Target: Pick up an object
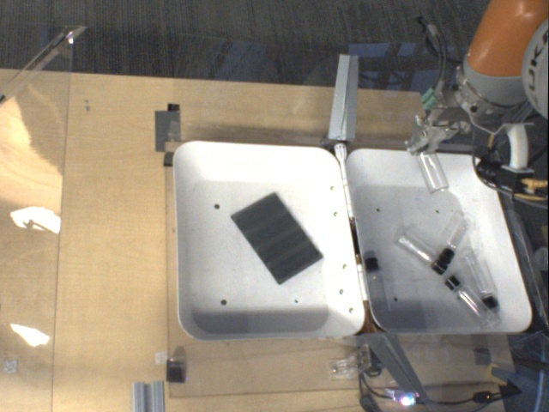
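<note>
A: Gripper (426,140)? Open or shut?

B: Can't tell. It sits at the far rim of the right bin (515,256), up by the top right, under the orange band of the arm (506,33). Metal parts and cables clutter it.

A: Holding anything?

B: A clear tube (433,172) lies or hangs just below it, tilted, top end close to the claw. Whether it's actually pinched, can't tell.

A: Other task objects?

B: More clear tubes (450,260) with black caps in the right bin, piled toward the near right corner, crossing each other. One small black piece (371,264) sits alone by the bin's left wall.

A: Left bin (197,230)?

B: One dark ribbed rectangular pad (276,237), flat, turned diagonally, about centre. Bare white floor all round it, well apart from every wall.

A: Room to move?

B: Right bin's far-left and near-left floor is open. The tube pile is close to the right wall and near rim. The two bins touch along the middle divider.

A: Obstructions?

B: A grey metal bar (345,97) stands on the bench behind the divider, just left of the claw. Cables (515,178) hang off the arm over the right bin's far right corner. A small black bracket (169,127) is at the left bin's far left corner.
</note>
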Available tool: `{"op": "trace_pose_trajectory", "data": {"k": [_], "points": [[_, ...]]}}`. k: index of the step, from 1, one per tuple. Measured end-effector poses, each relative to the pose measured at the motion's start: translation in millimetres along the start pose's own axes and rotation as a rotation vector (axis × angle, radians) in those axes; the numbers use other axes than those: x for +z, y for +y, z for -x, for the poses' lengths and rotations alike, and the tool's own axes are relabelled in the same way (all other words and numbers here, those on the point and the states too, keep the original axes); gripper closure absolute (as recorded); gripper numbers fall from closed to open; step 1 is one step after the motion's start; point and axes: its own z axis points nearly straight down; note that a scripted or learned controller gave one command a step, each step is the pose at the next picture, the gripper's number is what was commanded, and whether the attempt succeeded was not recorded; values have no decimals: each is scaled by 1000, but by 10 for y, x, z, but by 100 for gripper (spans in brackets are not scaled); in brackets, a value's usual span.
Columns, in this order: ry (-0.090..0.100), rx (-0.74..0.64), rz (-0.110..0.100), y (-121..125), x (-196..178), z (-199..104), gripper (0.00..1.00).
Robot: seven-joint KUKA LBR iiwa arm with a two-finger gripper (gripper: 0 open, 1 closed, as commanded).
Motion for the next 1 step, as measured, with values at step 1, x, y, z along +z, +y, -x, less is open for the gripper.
{"op": "trace_pose_trajectory", "data": {"k": [1], "points": [[-1,396,-2,-47,-504,467,100]]}}
